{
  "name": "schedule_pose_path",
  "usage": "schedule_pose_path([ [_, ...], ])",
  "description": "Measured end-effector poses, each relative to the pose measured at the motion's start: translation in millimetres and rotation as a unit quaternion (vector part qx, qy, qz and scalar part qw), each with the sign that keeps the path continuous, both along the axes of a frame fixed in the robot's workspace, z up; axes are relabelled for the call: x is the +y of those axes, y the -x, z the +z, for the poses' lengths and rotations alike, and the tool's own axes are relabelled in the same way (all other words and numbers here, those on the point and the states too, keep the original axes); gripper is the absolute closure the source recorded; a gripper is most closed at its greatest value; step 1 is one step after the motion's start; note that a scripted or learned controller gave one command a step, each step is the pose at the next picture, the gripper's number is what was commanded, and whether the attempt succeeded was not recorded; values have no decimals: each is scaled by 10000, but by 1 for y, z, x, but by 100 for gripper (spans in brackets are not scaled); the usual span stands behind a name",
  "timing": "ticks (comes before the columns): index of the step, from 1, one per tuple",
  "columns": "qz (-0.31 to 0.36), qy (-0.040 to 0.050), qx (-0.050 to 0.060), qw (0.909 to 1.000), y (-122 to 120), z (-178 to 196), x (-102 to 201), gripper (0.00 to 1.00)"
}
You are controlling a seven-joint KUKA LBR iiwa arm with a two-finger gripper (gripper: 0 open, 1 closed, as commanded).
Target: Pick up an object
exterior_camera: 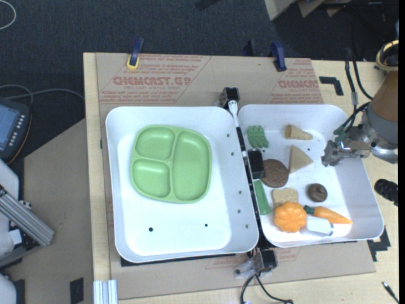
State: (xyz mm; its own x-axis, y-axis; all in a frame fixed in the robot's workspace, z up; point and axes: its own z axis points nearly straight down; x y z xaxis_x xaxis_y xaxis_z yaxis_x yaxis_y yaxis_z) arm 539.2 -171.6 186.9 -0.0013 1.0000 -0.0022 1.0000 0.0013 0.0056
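1. Hovering over the right bin (361, 170), the gripper (333, 152) sits near its right edge; whether it is spread or pinching, I cannot tell
2. Toy foods lie there: pumpkin (290, 216), carrot (330, 215), cookie (274, 172)
3. Left bin (120, 189) bears a green plate (171, 163)

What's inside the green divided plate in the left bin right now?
Nothing visible: all three compartments of the green divided plate look bare. It lies flat in the left bin, so whatever is under it is covered. The food items sit in the right bin.
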Motion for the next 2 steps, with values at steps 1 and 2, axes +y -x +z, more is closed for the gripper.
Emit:
schedule_pose_path([
  [1, 0, 3, -7, 10000, -1, 41, 0, 100],
  [2, 29, -13, 4, 10000, -29, 46, 53, 100],
])
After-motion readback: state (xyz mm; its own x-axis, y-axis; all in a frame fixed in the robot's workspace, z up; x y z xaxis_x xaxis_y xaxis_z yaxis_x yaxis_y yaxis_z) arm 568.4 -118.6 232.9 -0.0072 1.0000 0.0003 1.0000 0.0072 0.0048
